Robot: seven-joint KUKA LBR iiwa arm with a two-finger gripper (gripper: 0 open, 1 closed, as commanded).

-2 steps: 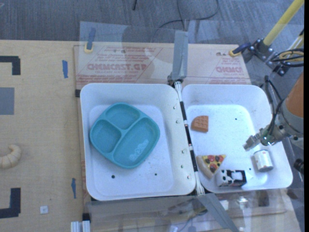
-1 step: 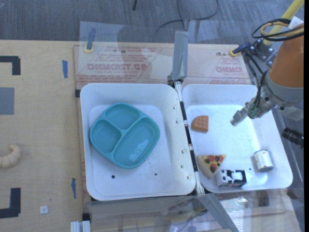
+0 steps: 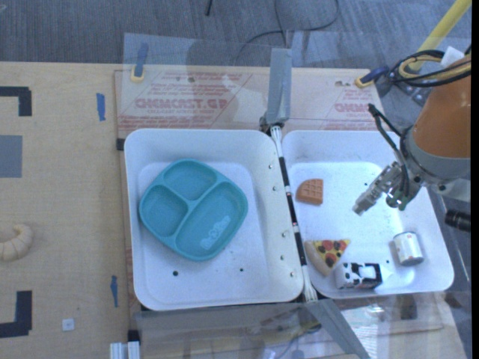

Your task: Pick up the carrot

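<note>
While my arm (image 3: 441,118) reaches in from the right, grey with its orange band above the wrist, my claw (image 3: 382,191) hangs over the right bin (image 3: 441,275), above bare white floor in its upper middle part. From this slant I cannot tell whether the claw is spread or pressed together. I cannot tell where the carrot lies either; nothing I can make out has that shape for certain.

Four things lie in the right bin. A brown waffle piece (image 3: 309,191) sits near the bin's left wall, well to the left of my claw. Nearer the front edge, a toy pizza slice (image 3: 329,253) lies with its point toward the left wall, and a black-and-white toy cow (image 3: 361,275) lies just beside it, close enough that they may be touching. A small silver can (image 3: 406,248) lies on its side toward the right wall, in front of my claw and apart from it.

The left bin (image 3: 150,290) holds a teal divided plate (image 3: 193,209) with three compartments, set at an angle near the middle.

Both bins stand side by side on the wooden counter (image 3: 60,163). Behind them lies a clear sheet with red lettering (image 3: 179,99). Far out on the left of the counter rests a pale curved thing, perhaps a toy croissant (image 3: 13,242), among black tape marks (image 3: 19,99) and small bits of blue tape (image 3: 100,105).
</note>
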